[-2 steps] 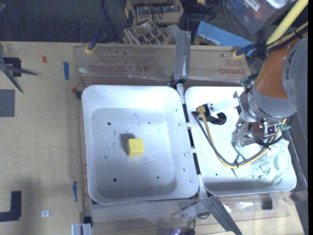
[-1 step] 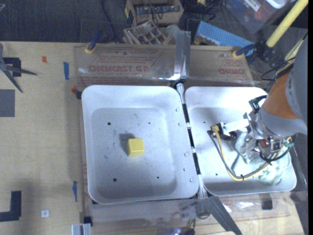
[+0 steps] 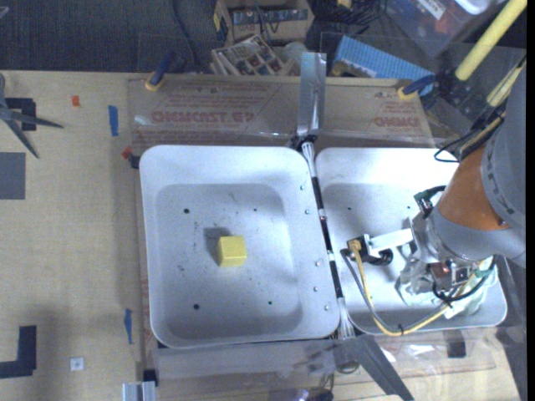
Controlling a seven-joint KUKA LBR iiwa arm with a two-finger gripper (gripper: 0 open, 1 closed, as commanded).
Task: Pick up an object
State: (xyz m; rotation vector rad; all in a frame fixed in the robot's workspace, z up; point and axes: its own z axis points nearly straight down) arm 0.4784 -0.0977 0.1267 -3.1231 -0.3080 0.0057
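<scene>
A small yellow block (image 3: 231,251) lies on the floor of the left white bin (image 3: 167,190), a little left of its middle. The arm, grey with an orange band (image 3: 468,203), reaches in from the right and hangs over the right bin (image 3: 368,182). Its gripper (image 3: 415,279) points down near that bin's floor toward the front right, among cables and metal parts. The gripper is well apart from the yellow block, with the bins' shared wall between them.
A yellow cable (image 3: 393,320) loops from the wrist across the right bin's front. A metal divider (image 3: 311,98) stands behind the two bins. Cardboard panels (image 3: 217,115) line the back. Clutter and boxes (image 3: 259,23) sit beyond the bench.
</scene>
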